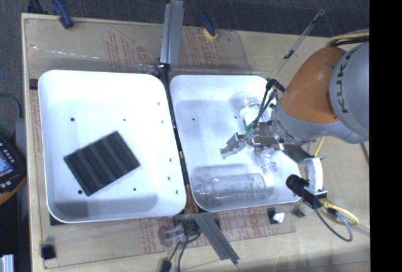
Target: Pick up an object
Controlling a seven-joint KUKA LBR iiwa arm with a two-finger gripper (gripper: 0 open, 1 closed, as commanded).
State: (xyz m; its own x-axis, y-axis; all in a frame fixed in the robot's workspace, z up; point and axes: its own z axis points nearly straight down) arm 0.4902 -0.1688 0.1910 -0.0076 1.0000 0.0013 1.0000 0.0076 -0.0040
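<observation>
My gripper (233,145) hangs low over the middle of the right bin (201,101), reaching in from the right under the orange-banded wrist. A clear plastic bottle (229,188) lies on its side along the bin's front wall, just in front of the gripper. A second clear item with a green patch (249,112) sits right behind the gripper, partly hidden by the wrist. Another small clear piece (269,165) shows below the wrist. I see nothing between the gripper's tips.
A flat black ribbed panel (102,162) lies slanted in the left bin (94,85). A grey divider bar (171,32) stands at the back between the bins. Blue clamps (63,12) grip the bench's far edge.
</observation>
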